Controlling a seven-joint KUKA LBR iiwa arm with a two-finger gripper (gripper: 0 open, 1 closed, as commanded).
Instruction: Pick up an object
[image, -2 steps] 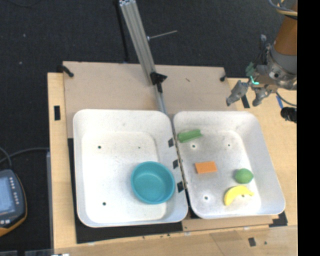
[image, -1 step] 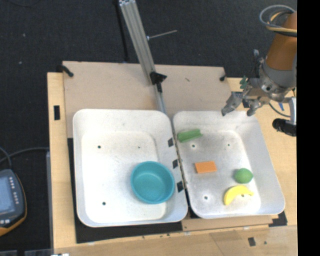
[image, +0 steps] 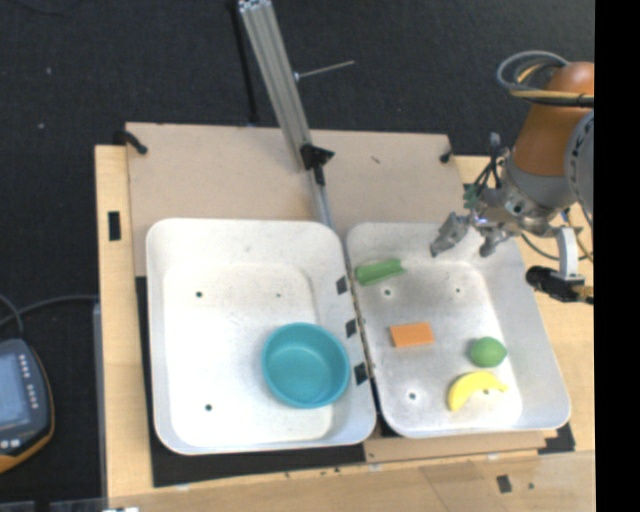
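- Since any object will do, I count four loose in the right bin (image: 530, 330): green block (image: 379, 270), orange block (image: 412, 335), lime (image: 487, 351), banana (image: 475, 390), all well apart for easy reach.
- My gripper (image: 466, 240) hangs over that bin's far right corner, fingers spread, holding nothing.
- Left bin (image: 180, 300) holds a blue bowl (image: 305, 364); the metal pole (image: 285, 95) stands clear behind.
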